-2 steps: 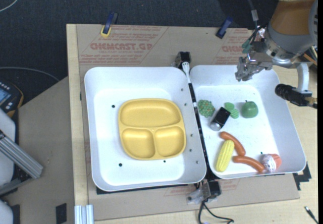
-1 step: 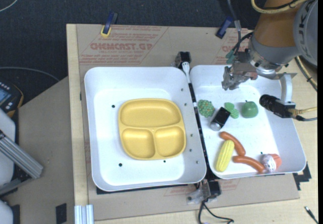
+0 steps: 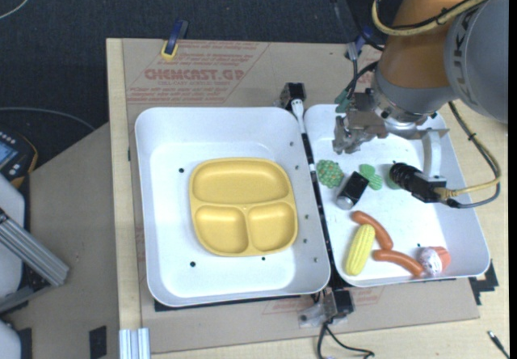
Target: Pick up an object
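here, each item is appearing as listed:

1. the arm (image 3: 440, 34), grey with an orange band, is reaching in from the upper right of the frame and hanging over the top of the right bin (image 3: 472, 224).
2. the gripper (image 3: 349, 141) is pointing down over the upper left part of that bin, just above the objects; nothing is showing in its grasp, and whether it is open or closed cannot be told.
3. a green knobbly object (image 3: 329, 172) is lying just below the gripper, beside the bin's left wall.
4. a dark cylinder (image 3: 352, 189) is lying tilted right of it, touching a small green piece (image 3: 371, 177).
5. an orange sausage (image 3: 373, 227) is lying lower, angled above a yellow corn cob (image 3: 359, 250).
6. a second orange sausage (image 3: 395, 261) is lying near the bottom rim, ending beside a small white and orange object (image 3: 434, 259).
7. the left bin (image 3: 161, 187) is holding a yellow divided plate (image 3: 242, 205) at its centre.
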Robot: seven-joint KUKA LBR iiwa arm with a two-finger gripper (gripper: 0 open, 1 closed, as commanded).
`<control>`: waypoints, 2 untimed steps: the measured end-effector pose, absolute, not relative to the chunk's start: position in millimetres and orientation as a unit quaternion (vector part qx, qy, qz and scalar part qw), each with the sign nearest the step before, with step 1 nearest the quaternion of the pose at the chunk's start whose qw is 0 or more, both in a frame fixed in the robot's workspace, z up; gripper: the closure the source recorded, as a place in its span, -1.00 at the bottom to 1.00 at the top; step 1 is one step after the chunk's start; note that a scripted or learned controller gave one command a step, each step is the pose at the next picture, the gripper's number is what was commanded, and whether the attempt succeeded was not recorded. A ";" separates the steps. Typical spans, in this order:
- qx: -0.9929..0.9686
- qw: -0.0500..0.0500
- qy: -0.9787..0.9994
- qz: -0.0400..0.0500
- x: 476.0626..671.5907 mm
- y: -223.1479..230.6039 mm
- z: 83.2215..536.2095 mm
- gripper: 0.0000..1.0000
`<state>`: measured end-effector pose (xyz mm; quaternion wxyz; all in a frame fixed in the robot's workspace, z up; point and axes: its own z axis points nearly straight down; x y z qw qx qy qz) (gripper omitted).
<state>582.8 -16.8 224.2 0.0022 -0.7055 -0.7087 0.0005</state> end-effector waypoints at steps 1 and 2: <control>-0.706 0.002 -0.708 0.001 560.0 -3.0 235.1 1.00; -0.707 0.000 -0.707 0.000 569.6 -4.9 231.1 1.00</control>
